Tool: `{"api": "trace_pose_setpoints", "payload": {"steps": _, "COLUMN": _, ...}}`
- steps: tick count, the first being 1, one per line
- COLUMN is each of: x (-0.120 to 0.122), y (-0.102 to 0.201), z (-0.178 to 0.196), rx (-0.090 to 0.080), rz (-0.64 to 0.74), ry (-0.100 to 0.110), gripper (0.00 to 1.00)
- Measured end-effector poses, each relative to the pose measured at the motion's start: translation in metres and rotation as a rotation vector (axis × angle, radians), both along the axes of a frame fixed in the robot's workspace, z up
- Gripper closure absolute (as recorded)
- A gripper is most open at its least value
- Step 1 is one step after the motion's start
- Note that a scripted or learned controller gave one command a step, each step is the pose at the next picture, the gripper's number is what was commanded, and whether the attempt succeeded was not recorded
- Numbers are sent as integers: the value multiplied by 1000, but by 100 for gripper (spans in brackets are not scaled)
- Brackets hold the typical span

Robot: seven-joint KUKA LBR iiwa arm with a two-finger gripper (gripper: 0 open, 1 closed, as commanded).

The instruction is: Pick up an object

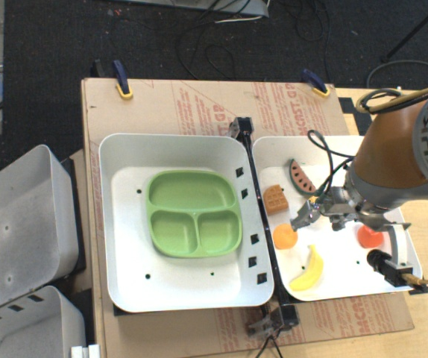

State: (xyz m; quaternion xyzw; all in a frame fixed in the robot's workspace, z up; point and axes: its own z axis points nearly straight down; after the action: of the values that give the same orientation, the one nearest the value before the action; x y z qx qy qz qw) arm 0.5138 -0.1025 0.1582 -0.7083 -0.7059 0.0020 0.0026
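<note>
You see the gripper (306, 216) in the right bin (333, 293), the orange ball (284, 236) just beside its fingertips at seven o'clock, finger state impossible to tell.

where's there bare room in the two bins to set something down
Left bin: a bare white strip runs all round the green tray, widest below it. Right bin: crowded, holding watermelon slice, brown block, orange ball, banana, red piece and gripper; bare floor right of the banana.
</note>
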Motion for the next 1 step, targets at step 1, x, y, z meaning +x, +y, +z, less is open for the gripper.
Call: {"api": "trace_pose_setpoints", "payload": {"steps": 1, "x": 1, "y": 2, "z": -43, "rx": -1, "rz": 2, "ry": -6, "gripper": 0}}
